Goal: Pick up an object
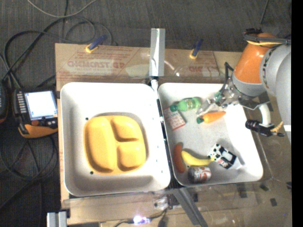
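step: reaching | hand by right bin's far edge, over carrot; grip state: cannot tell | next: descend, close on carrot

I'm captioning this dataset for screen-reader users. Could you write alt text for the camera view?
A grey-and-orange robot arm's gripper hovers by a carrot and green bottle in the right white bin, which also holds a banana, sausage, can and card. The left bin holds a yellow divided tray.
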`<state>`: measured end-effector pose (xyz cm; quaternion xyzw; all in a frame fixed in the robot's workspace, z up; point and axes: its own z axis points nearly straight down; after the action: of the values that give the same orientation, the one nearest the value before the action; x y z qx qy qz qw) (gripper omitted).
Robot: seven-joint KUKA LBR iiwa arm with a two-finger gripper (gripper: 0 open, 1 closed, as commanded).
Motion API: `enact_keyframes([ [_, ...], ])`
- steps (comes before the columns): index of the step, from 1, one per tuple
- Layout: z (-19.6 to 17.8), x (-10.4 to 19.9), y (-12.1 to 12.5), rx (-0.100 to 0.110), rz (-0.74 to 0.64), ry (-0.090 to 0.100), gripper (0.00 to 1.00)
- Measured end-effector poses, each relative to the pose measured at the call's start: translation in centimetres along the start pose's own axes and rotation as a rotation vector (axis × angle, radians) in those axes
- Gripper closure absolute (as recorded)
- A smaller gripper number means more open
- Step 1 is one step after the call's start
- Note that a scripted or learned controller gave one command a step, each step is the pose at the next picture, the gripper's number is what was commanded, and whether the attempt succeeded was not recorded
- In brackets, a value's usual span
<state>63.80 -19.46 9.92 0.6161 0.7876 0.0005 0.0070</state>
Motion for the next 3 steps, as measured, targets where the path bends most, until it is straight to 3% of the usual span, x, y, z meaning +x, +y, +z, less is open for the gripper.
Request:
enact_keyframes([
  [1, 1.0, 2.4, 0.0, 0.003, -0.044, -0.001, 0.0],
  [2, -0.1, 2.4, 0.1, -0.001, -0.044, -0.002, 1.0],
  [3, -0.1, 2.4, 0.1, -0.001, -0.044, -0.002, 0.0],
])
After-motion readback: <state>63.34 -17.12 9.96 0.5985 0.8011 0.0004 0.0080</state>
